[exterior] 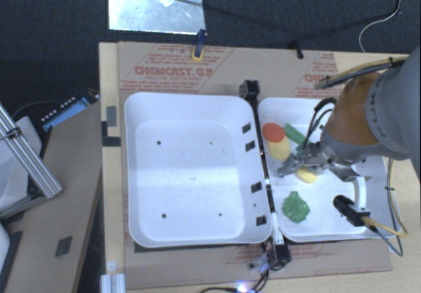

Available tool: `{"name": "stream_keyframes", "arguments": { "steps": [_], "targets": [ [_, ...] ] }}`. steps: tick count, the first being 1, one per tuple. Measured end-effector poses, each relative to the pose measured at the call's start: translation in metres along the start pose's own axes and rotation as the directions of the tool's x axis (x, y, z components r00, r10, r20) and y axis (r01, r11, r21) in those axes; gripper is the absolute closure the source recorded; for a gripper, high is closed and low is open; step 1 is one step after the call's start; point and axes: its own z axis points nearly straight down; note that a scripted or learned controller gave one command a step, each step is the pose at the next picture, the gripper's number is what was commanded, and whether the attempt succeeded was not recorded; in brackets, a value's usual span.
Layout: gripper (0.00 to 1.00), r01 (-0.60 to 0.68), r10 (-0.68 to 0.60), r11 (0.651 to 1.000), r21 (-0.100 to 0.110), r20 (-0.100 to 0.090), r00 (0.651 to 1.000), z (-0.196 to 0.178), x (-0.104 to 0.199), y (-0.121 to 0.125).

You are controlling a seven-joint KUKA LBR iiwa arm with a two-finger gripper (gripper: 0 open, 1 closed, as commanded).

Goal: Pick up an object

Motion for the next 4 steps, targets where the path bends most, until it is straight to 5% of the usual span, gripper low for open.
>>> {"name": "stream_keyframes", "arguments": {
  "steps": [1, 3, 4],
  "targets": [
    [0.0, 0.002, -0.002, 1.0, 0.0, -0.003, 1.0, -0.003, -0.011, -0.02],
    [0.0, 0.009, -0.009, 1.0, -0.009, -0.002, 1.0, -0.005, 0.016, 0.096],
    [1.0, 0.011, -0.011, 1.0, -0.01, -0.002, 1.0, -0.018, 0.016, 0.095]
  ]
}}
